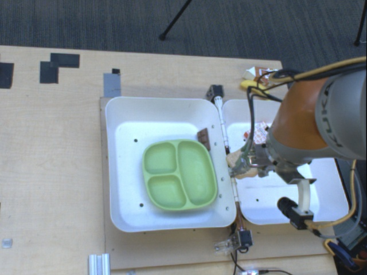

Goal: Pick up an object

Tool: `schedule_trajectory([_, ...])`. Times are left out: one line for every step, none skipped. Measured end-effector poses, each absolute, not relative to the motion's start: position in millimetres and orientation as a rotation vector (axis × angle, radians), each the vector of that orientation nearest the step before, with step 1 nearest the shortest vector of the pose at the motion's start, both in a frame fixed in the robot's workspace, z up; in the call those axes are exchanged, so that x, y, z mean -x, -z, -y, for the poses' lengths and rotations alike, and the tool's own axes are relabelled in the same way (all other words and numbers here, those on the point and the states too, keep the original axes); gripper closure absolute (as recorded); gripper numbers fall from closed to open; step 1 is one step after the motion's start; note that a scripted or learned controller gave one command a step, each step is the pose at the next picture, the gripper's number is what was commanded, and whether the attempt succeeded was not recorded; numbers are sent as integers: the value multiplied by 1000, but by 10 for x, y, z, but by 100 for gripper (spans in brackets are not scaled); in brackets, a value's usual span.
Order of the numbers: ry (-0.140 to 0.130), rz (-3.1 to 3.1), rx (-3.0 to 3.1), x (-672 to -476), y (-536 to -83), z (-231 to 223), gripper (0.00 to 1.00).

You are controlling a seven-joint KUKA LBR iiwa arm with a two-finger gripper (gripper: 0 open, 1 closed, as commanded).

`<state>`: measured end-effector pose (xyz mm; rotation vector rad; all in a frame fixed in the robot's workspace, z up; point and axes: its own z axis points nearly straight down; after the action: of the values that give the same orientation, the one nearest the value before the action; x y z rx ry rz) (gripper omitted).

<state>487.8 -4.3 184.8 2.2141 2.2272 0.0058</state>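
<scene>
My gripper (243, 162) hangs low over the left side of the right bin (321, 211), close to the wall it shares with the left bin. A pale tan object (239, 172) lies right at the gripper's tip; whether it is held cannot be told. The wrist hides part of a white and red crumpled object (261, 133) just behind the gripper. In the left bin (123, 153) lies a green three-compartment plate (179, 175), with a small brown object (203, 135) at its far right corner.
The arm's grey and orange body (309, 125) covers much of the right bin. Cables (269, 82) run along the bench behind the bins. A black clamp (215, 91) sits at the far end of the divider, and black markers (57, 66) lie at the far left.
</scene>
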Motion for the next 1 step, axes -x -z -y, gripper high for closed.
schedule_trajectory([-4,-2227,-2215,-4870,-1842,-624,100])
